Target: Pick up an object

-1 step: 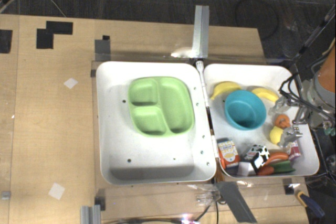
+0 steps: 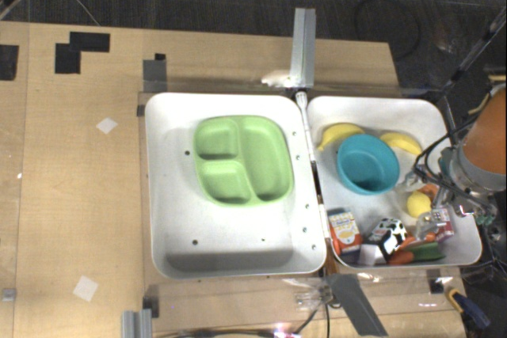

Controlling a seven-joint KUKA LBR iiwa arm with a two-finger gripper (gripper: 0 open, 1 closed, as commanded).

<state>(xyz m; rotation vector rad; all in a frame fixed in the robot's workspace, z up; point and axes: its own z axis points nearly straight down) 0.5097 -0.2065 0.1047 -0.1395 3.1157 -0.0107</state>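
The grey arm's hand [image 2: 440, 211] hangs low over the right shallow white bin [image 2: 432, 111], beside a small yellow lemon-like ball [image 2: 418, 203]; whether it is apart or together cannot be told. A teal plastic bowl [image 2: 367, 163] sits between yellow bananas [image 2: 339, 134]. The left bin [image 2: 170, 194] holds a green divided tray [image 2: 242, 159].

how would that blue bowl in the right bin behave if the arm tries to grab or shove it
The blue bowl looks rigid and probably light. Its smooth rounded wall may slip from a pinch. It sits against the banana, so a push would likely nudge that too.
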